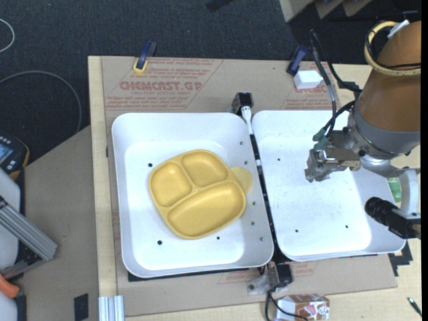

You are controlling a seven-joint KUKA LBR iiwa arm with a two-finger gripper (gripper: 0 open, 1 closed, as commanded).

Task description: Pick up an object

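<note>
End effector (319,170) fingertips indistinct

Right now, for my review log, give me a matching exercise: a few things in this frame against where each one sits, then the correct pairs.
Things:
1. yellow tray
2. pincer
3. blue clip
4. white block

Places:
A. over the right bin
B. in the left bin
C. board's far edge, above the right bin
D. board's far edge, above the left bin

Pairs: 1-B, 2-A, 3-D, 4-C
</note>
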